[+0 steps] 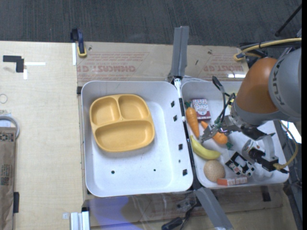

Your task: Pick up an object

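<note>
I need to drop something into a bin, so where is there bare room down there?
Left white bin: bare floor right of and below the yellow divided plate. The right white bin is crowded: red carton, carrot, yellow banana, tan egg-shaped ball, with the hand over them.

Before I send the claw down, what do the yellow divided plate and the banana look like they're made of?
The divided plate looks like moulded plastic: one even yellow, smooth matte sheen, rounded compartment walls. The banana has a uniform yellow and a smooth, slightly glossy skin, so it is possibly a plastic toy, though this view can't rule out real fruit.
</note>
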`<state>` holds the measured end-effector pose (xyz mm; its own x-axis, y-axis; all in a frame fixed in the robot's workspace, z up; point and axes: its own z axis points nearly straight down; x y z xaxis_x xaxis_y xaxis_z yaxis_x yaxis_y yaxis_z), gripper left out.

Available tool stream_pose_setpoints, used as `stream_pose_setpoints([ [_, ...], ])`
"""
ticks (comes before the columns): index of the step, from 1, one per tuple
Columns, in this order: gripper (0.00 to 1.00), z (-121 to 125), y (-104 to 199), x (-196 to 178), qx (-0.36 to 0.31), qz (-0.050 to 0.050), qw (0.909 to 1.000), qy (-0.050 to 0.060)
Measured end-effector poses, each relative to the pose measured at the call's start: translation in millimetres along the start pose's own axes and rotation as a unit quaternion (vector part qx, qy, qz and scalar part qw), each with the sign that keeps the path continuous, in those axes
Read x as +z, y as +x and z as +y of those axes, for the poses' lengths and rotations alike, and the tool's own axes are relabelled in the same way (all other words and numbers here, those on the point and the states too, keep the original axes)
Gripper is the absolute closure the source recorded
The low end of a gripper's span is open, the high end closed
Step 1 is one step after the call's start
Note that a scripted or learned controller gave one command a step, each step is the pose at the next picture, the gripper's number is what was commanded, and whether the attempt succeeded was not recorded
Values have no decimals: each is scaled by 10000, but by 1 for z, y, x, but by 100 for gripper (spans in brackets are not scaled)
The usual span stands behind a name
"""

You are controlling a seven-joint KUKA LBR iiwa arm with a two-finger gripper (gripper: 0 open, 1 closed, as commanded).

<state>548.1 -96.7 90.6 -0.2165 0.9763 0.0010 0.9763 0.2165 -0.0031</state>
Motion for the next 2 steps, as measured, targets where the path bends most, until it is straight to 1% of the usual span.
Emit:
stream_pose_setpoints([
  [1,100,-1,-1,-8,21,3,10000,8],
  [2,100,-12,-15,-159,1341,-12,9910,-8],
])
